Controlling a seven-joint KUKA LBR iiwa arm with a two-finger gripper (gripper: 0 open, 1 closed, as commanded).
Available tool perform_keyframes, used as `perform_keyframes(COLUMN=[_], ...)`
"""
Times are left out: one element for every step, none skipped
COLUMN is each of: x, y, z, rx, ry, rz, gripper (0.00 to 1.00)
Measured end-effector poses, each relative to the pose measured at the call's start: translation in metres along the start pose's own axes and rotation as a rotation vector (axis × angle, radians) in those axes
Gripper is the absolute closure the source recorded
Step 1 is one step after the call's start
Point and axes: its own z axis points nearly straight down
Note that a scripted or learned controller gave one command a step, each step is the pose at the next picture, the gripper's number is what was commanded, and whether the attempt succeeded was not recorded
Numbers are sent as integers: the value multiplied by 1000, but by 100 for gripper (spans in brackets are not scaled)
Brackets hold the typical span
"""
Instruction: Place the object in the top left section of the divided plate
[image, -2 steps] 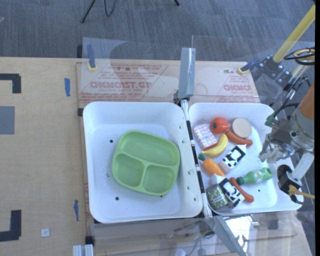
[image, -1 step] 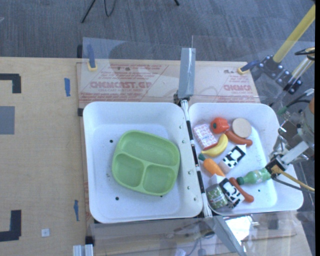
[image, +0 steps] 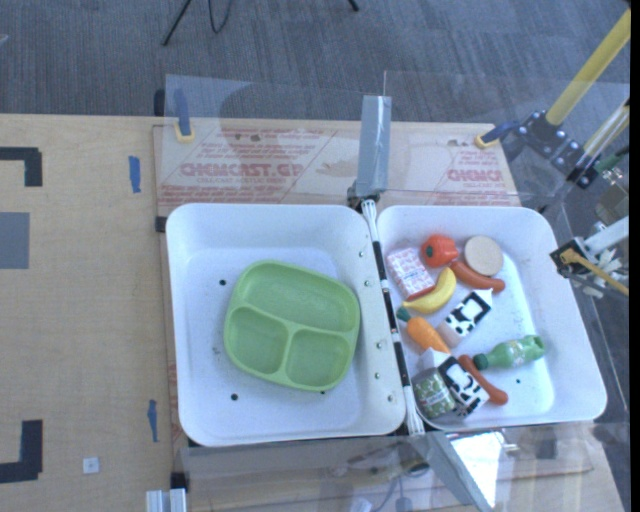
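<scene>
A light wooden surface (image: 80, 300) carries two shallow white bins side by side, with grey carpet beyond its far edge and a sheet of printed cardboard (image: 260, 165) under the bins.

The left bin (image: 195, 400) holds one green divided plate (image: 291, 325) with three sections: one long one along its far side and two smaller ones nearer the camera. All three sections are bare.

The right bin (image: 560, 390) holds the loose objects, crowded toward its left half. There is one yellow banana (image: 432, 293), touching one pink and white packet (image: 408, 269) on its left. Just behind them sits one red tomato (image: 439, 250), beside one round tan disc (image: 484, 255). Two black and white patterned blocks lie there, one mid-bin (image: 466, 314) and one near the front (image: 465, 380). One orange carrot (image: 428, 335) lies between them, one green bottle (image: 512, 352) rests on its side to the right, and one dark round can (image: 433, 395) sits at the front left corner.

The tool's state cannot be told.
</scene>
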Motion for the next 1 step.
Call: perform_keyframes(x=[-46], y=[8], z=[-24], rx=[1], ry=[0], rz=[275], gripper=[100])
